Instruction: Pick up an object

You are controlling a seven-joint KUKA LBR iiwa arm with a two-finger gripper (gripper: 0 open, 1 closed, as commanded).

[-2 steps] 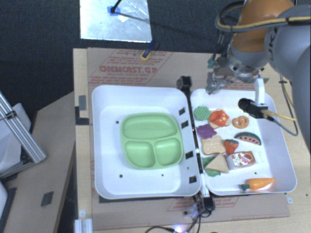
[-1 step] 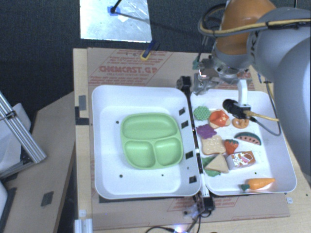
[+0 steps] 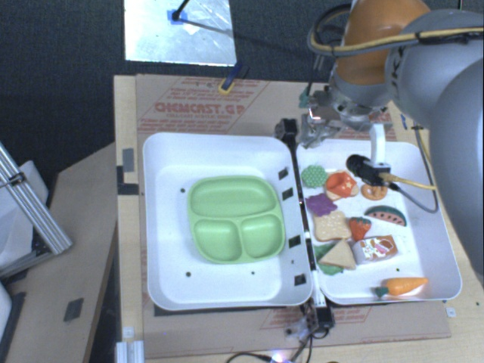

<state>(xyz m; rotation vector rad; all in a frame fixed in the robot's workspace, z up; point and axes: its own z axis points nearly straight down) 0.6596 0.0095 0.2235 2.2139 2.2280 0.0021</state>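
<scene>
Toy food is lying scattered across the right bin (image 3: 446,278), and that is where the pick is going to be decided. Starting at the near edge, a carrot (image 3: 402,285) is lying with its long axis running left to right along the rim. Just beyond it a sandwich wedge (image 3: 339,256) and a small printed packet (image 3: 376,249) are sitting side by side, with a slice of bread (image 3: 332,226) and a strawberry (image 3: 360,226) just behind them. Going farther, a watermelon slice (image 3: 386,216) is lying toward the right, a purple piece (image 3: 321,203) toward the left, then a pretzel (image 3: 373,191), a tomato (image 3: 341,184) and a green round piece (image 3: 314,176). Over the far edge of this bin the gripper (image 3: 321,125) is hovering, hanging from the orange-banded wrist; whether it is spread or pressed together I cannot tell, and nothing is showing between its tips. So every piece is lying on the near side of the gripper, the green round piece and tomato being closest, almost straight toward the viewer from it. Over to the left, a green divided plate (image 3: 198,200) is sitting in the left bin (image 3: 162,203), well apart from the gripper. I'd judge a short move nearward and down is what this calls for.
</scene>
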